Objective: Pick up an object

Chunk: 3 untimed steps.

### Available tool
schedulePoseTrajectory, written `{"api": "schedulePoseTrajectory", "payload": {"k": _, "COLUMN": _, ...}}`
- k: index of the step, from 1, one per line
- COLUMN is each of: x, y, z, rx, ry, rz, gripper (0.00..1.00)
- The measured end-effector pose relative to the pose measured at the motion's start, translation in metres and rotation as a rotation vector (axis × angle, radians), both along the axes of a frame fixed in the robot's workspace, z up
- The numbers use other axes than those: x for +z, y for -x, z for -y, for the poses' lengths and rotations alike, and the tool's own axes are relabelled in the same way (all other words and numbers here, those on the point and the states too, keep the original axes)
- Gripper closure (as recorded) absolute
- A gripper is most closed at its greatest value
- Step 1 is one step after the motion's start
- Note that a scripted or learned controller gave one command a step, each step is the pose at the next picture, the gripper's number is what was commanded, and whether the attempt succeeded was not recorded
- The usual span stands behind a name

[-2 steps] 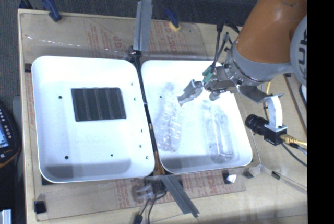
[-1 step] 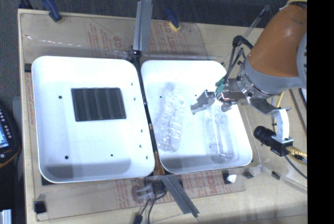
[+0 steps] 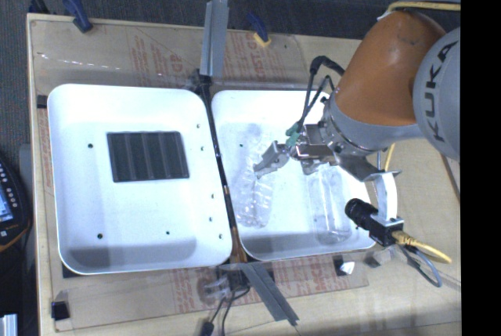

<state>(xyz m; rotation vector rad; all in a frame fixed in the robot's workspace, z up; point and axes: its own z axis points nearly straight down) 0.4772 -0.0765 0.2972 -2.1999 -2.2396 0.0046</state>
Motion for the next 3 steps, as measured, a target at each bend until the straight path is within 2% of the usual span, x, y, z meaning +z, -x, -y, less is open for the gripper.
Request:
{"api": "schedulePoseTrajectory", "payload": {"k": 1, "x": 0.002, "y": -0.027, "z": -0.089, "rx": -0.25, "ry": 0.001, "rz": 0.002, "gripper": 0.0}}
{"api": "schedulePoseTrajectory", "payload": {"k": 2, "x": 0.11, "y": -0.01, "z": -0.103, "rx": -0.193, "ry": 0.0, "rz": 0.005, "gripper": 0.0}}
{"api": "schedulePoseTrajectory", "payload": {"k": 3, "x": 0.007, "y": 0.001, "z": -0.055, "rx": -0.335, "ry": 0.001, "rz": 0.0, "gripper": 0.0}}
